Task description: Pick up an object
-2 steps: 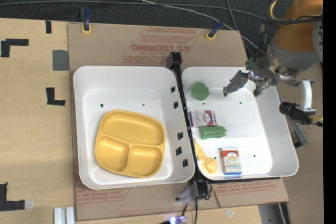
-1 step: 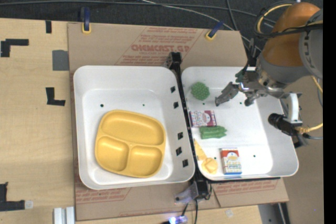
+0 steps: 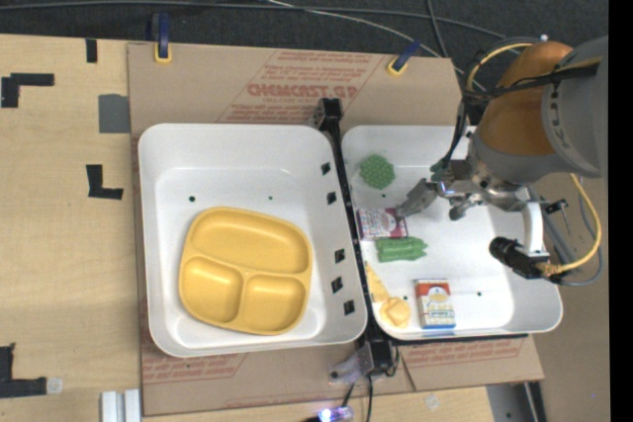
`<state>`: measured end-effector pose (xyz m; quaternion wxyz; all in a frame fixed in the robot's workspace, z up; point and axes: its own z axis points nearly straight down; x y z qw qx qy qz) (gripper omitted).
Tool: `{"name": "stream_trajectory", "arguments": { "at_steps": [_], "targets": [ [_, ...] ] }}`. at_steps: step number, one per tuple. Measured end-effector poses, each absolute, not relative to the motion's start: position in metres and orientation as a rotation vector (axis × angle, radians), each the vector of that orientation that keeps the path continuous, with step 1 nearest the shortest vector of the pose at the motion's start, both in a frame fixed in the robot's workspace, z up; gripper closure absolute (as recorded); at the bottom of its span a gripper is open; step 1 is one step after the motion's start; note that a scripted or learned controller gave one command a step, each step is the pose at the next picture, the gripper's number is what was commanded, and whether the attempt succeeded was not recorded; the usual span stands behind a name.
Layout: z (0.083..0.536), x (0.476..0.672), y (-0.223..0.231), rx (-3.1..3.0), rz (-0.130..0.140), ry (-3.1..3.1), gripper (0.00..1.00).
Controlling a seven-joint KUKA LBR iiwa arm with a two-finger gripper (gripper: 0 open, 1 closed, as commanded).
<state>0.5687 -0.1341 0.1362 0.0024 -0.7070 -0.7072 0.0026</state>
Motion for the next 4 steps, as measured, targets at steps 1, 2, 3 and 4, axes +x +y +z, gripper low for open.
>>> {"name": "stream_trajectory", "arguments": {
  "at_steps": [1,2,3,4],
  "targets": [
    [0.087,0.57,-0.134,-2.222,-0.002,-2.221,0.0],
    [0.104,0.574,-0.132,-2.224,-0.017,-2.228,1.0],
    [0.149,0.567,-0.13,-2.221,-0.001,-2.224,1.0],
    [0.213,0.569,-0.129,-2.223,-0.005,-2.227,1.0]
  ]
}}
